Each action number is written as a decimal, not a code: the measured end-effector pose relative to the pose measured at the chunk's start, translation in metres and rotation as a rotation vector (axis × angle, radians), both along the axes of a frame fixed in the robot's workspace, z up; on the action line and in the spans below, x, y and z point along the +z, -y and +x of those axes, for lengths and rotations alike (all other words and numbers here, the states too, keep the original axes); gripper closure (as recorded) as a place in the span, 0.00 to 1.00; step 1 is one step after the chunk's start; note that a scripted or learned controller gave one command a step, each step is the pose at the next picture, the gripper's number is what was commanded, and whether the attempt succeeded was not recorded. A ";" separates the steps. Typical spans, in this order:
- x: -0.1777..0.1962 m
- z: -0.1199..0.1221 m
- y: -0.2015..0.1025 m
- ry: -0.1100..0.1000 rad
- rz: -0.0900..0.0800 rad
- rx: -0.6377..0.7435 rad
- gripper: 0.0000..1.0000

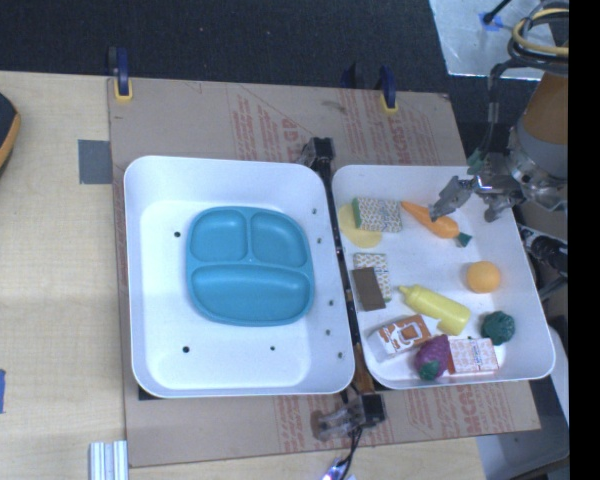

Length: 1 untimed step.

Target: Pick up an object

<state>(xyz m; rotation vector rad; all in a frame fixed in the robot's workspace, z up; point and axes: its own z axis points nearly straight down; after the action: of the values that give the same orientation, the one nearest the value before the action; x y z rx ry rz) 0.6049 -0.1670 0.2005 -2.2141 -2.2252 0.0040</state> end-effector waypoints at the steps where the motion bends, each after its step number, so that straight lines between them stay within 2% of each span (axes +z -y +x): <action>1: -0.115 0.026 0.009 -0.007 0.000 0.003 0.00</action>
<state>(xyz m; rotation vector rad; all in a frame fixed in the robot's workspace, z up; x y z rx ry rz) 0.6313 -0.1760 0.0851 -2.2066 -2.2250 0.0119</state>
